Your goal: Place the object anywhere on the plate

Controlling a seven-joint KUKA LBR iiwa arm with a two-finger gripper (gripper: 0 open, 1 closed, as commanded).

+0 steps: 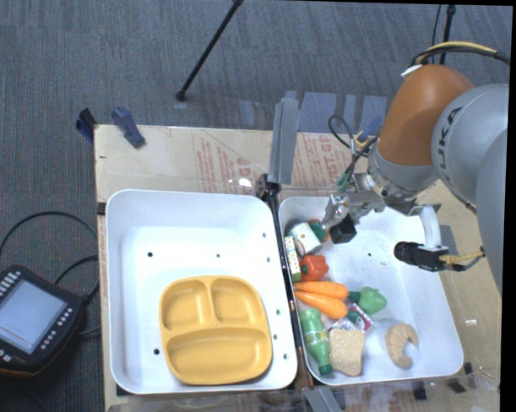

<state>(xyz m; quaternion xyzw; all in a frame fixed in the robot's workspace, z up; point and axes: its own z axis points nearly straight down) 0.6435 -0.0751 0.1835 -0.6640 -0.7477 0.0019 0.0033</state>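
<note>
While the arm [438, 123] leans in from the right over the right bin [432, 304], its gripper [340, 219] hangs low near that bin's back left corner, just beside a small can [306, 236]; whether it is open or closed cannot be told, and nothing visibly sits in it. Right bin contents: a red pepper [314, 266], two carrots [322, 298] lying side by side, a green bottle [315, 339], a bread slice [347, 351], a croissant [402, 343], a green piece [372, 299]. Left bin [156, 227]: a yellow divided plate [215, 329], nothing on it.
</note>
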